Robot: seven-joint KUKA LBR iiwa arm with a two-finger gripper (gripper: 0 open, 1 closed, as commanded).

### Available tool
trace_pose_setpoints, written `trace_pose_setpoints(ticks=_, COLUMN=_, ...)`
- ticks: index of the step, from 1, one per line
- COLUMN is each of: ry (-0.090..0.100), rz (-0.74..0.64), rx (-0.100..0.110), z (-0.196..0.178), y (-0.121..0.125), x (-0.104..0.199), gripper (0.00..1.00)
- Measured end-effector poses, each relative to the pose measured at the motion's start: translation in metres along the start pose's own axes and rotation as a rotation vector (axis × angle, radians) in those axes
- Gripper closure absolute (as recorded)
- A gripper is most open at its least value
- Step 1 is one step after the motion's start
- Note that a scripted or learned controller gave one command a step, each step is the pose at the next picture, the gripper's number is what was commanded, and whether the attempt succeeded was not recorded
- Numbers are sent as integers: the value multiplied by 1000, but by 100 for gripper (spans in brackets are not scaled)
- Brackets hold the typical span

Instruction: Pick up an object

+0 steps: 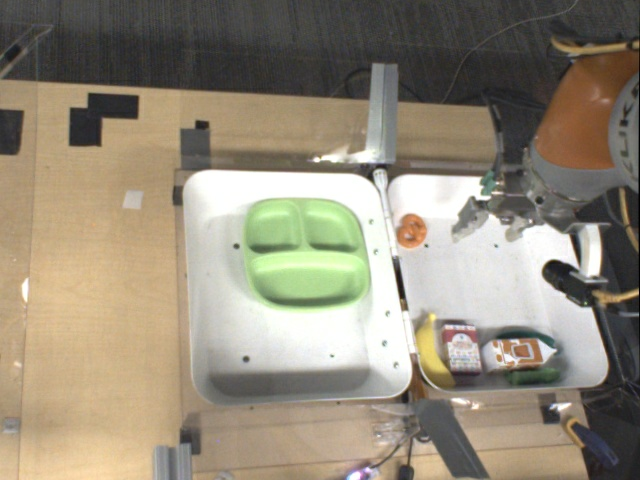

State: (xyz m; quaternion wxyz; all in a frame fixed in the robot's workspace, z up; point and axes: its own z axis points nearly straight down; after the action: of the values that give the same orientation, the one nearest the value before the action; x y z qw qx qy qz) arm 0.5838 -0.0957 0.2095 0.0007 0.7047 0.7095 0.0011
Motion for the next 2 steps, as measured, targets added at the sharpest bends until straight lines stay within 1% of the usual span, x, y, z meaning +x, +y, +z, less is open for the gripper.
trace_pose_setpoints(ticks=1, ry=1, rz=-3, rx=-4, z=-11, y=2, x=1, gripper=100)
trace_pose_setpoints(ticks=2, ry=0, rz=103, rx=1, z=25, y=-40, x=0, gripper=100)
